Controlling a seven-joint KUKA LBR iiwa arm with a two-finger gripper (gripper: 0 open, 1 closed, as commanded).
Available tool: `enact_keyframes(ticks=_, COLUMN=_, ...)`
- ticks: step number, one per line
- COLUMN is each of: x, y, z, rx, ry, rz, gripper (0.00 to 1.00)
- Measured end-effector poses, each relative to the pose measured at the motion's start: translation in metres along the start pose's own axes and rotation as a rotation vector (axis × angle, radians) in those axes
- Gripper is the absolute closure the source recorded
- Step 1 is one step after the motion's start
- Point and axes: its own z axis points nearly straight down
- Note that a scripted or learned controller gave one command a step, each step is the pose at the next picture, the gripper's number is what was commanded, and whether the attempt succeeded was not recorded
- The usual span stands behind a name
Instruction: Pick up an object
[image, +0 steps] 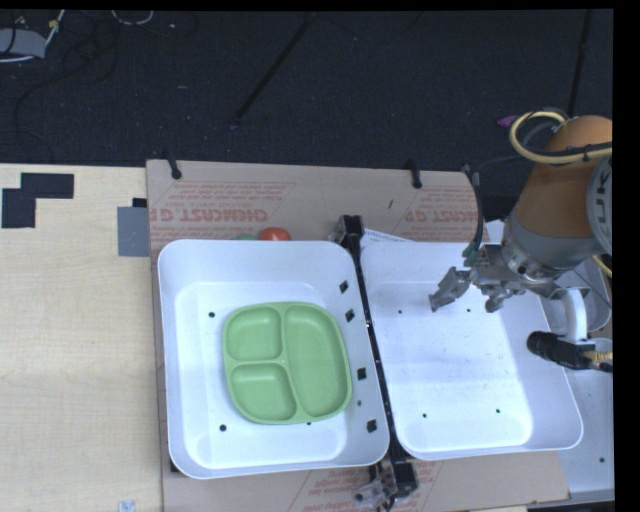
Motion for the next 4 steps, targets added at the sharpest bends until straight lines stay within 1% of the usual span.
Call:
enact_keyframes(ticks=1, x=0.000, y=0.003, z=-0.008, rx=-0.015, ry=-0.002, rz=-0.002, gripper=0.00)
enact_keyframes(ticks=2, x=0.002, y=0.009, z=0.054, rx=-0.008, ry=-0.001, rz=-0.002, gripper=0.00)
enact_keyframes(ticks=3, x=0.003, y=0.009, z=0.107, rx=-0.009, ry=-0.001, rz=-0.002, gripper=0.00)
enact_keyframes(ticks=4, x=0.002, y=0.009, z=0.095, rx=-0.011, ry=-0.001, rz=0.002, gripper=1.00)
